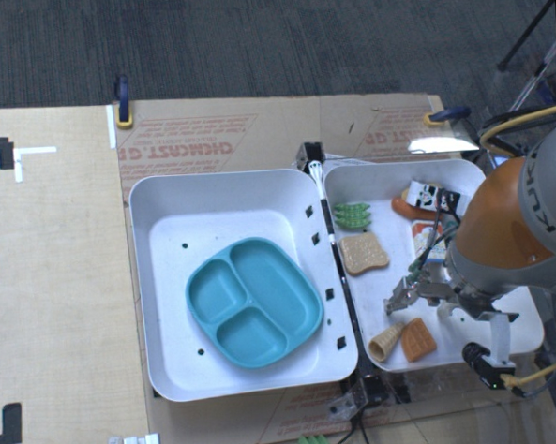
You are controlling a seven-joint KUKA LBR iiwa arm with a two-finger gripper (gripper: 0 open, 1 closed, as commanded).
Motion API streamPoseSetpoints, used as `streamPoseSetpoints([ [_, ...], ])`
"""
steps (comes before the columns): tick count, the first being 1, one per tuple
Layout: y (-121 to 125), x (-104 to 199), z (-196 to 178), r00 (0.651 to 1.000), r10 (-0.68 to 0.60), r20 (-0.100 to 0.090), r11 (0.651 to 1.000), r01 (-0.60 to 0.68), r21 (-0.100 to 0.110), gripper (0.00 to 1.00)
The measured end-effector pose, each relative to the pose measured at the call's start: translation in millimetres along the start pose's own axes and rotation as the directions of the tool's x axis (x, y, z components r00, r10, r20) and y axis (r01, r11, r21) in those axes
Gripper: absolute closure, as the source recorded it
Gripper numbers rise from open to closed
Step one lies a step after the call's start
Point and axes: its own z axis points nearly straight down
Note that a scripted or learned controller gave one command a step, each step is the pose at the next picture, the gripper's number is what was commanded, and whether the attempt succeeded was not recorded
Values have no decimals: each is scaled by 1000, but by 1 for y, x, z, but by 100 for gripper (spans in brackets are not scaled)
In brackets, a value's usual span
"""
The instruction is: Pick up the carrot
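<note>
Carrot, as best I can make out, is the reddish-orange stub [414,209] lying on the floor of the right-hand bin [379,177], up and to the right of the bread slice [364,253]. The arm covers its far end, so I judge it by colour and shape alone. It is not lifted and nothing is around it, so the pick has yet to be made.

Working across from the left, a teal divided plate [255,300] sits well to the left of the bread slice, in the other bin [159,271]. A green pea pod [353,215] lies just above the bread slice. An ice-cream cone [384,341] and an orange wedge [418,339] lie below it, side by side.

The jaws hang below and to the right of the bread slice, roughly over the gap between it and the cone. I cannot tell from here whether they are apart or together, and I see nothing held in them. The carrot lies well up from them, on the far side of the bread slice, beside the grey and orange arm [504,231]. To my eye the whole approach and grasp remain.
</note>
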Motion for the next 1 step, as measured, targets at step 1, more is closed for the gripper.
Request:
streamPoseSetpoints([
  [1,8,7,0,951,310,1,951,-310,0,0],
])
